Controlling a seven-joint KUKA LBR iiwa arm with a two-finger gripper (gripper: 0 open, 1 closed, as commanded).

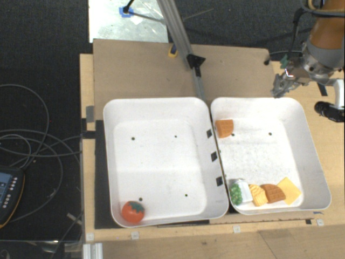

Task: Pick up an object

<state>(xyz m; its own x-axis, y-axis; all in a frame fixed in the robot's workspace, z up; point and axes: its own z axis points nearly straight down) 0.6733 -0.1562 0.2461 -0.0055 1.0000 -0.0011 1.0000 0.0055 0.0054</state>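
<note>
Task stage, as judged: at the start, nothing picked up. Gripper [281, 85]: at the upper right, above the far rim of the right bin [315, 144], just outside its back edge, well apart from every object; nothing between it and the bench; open or shut, cannot tell at this size. Left bin [161, 108]: one red tomato-like toy [132, 212] in the near left corner, against the wall. Right bin: an orange wedge [225, 128] at the far left, close to the divide between bins; along the near wall, a cluster lying side by side and touching: a green-and-white piece [237, 192], a yellow ridged piece [259, 195], a brown piece [273, 192], a yellow slab [289, 190]. Remaining, as judged: choice of one object, travel over it, descent, closing, lift. Likeliest easy candidates: orange wedge or tomato-like toy, each standing alone; cluster harder, pieces crowded against the wall.
</note>
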